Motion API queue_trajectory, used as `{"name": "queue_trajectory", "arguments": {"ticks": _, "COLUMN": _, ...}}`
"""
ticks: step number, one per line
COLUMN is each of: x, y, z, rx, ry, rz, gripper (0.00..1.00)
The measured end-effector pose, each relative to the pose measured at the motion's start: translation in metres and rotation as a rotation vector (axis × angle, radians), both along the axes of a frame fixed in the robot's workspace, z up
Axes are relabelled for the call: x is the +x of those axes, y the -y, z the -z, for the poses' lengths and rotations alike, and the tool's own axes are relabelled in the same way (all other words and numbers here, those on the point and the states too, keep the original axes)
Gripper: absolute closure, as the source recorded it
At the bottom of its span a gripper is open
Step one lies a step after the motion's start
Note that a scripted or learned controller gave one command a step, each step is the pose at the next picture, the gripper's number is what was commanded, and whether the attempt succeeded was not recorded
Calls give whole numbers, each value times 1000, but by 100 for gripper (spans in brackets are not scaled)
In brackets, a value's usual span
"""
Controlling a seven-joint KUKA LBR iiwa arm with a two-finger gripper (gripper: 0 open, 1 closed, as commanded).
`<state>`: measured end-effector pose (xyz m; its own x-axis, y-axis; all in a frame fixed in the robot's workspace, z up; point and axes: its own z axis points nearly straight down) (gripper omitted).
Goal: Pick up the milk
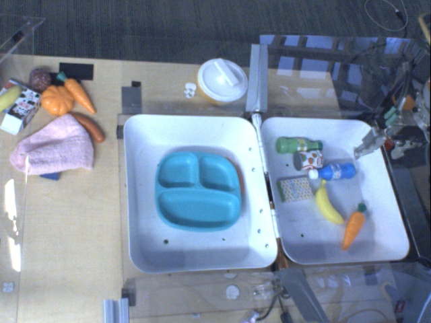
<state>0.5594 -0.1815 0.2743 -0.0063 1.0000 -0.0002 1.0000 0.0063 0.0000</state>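
The milk (309, 159) is a small white carton with red and dark markings. It lies in the right bin (377, 247), in its upper left part. A green bottle (298, 145) lies just behind it and a blue bottle with a white cap (334, 172) touches its right side. My gripper (372, 142) hangs at the bin's upper right rim, well to the right of the milk and apart from it. It holds nothing that I can see.
Also in the right bin are a grey-green sponge (295, 188), a banana (328, 204) and a carrot (353, 227). The left bin (138, 200) holds a blue divided tray (199, 189). A white bowl (222, 81), a pink cloth (54, 147) and toy food sit outside the bins.
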Motion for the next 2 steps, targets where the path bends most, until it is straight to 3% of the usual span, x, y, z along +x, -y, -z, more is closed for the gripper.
{"name": "queue_trajectory", "arguments": {"ticks": 1, "x": 55, "y": -38, "z": 102, "rx": 1, "ry": -2, "rz": 28, "gripper": 0}}
{"name": "queue_trajectory", "arguments": {"ticks": 2, "x": 77, "y": -56, "z": 166, "rx": 0, "ry": 3, "rz": -164, "gripper": 0}}
